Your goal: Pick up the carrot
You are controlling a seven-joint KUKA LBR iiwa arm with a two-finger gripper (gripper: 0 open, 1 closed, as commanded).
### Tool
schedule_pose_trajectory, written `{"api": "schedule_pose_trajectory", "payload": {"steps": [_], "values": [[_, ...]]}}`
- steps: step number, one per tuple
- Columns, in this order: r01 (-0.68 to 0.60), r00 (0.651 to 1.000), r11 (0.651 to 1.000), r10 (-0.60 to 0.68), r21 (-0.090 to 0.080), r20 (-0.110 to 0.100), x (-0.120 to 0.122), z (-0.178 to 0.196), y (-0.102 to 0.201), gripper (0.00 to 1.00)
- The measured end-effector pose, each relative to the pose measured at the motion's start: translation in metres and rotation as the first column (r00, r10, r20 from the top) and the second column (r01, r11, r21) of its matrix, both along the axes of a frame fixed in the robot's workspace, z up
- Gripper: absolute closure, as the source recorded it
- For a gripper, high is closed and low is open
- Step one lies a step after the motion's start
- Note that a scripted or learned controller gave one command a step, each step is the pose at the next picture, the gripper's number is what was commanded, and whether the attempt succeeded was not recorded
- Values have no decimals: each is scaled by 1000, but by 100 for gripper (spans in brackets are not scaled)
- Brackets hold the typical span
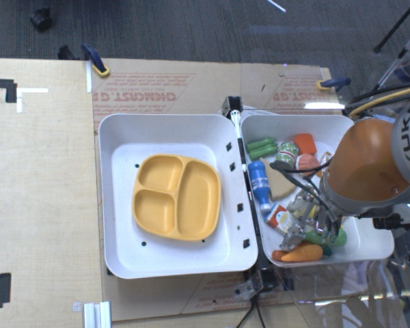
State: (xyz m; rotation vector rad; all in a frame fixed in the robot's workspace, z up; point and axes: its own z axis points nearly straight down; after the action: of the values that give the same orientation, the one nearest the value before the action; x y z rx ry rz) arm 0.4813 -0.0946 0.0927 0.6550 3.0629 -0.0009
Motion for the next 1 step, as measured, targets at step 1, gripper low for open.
{"api": "schedule_pose_trajectory", "payload": {"steps": [1], "values": [[-443, 897, 897, 443, -8, 8, 5, 2, -18, 0]]}}
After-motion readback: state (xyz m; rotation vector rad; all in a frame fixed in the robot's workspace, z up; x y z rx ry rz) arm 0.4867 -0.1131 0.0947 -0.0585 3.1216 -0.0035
